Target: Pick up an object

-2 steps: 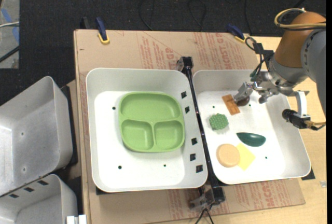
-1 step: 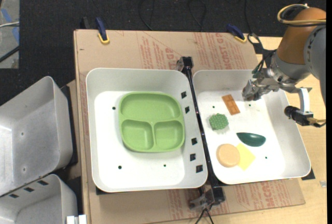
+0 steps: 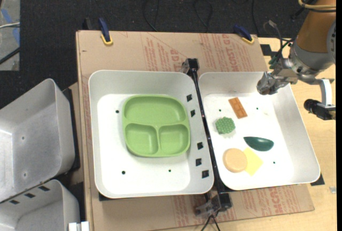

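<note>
Small orange-brown rectangular block (image 3: 238, 107), lying flat in far part of right white bin (image 3: 299, 133), near and just left of gripper (image 3: 266, 87). Probably light, stiff, fairly smooth; best pinched across its short width. Gripper spread or closed: impossible to tell.

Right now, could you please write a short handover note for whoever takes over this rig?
Gripper: over the far edge of the right bin, nothing visibly in it.
Right bin: orange block, green bumpy ball, dark green scoop, tan disc beside a yellow piece.
Left bin: a green divided plate.
Done: nothing lifted yet.
Left: pick up one object; the orange block lies nearest.
</note>
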Motion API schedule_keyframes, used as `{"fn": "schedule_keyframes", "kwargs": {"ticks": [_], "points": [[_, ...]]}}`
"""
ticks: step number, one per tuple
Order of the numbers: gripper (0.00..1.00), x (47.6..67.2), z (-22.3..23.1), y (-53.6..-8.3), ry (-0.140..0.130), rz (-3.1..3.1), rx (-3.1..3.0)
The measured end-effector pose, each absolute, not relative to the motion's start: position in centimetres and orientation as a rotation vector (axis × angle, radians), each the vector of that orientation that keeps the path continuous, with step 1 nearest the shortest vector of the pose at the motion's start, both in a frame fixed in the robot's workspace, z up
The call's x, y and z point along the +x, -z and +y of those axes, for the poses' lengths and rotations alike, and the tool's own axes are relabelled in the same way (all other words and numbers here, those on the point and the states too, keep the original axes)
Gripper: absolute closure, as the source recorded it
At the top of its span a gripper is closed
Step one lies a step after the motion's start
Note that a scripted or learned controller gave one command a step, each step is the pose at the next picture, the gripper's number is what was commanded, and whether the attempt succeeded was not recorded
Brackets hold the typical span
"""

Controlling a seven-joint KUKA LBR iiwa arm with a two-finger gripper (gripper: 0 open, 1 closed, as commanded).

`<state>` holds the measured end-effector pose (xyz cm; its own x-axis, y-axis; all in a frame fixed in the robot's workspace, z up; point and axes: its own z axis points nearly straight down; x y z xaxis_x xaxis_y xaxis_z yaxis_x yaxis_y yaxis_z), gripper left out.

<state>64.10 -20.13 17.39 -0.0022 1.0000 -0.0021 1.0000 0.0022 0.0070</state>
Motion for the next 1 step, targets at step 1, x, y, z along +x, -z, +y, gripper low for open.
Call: {"fn": "schedule_keyframes", "kwargs": {"ticks": [1], "points": [[1.0,64.6,-20.01,-23.74,-0.005,2.22,2.213]]}}
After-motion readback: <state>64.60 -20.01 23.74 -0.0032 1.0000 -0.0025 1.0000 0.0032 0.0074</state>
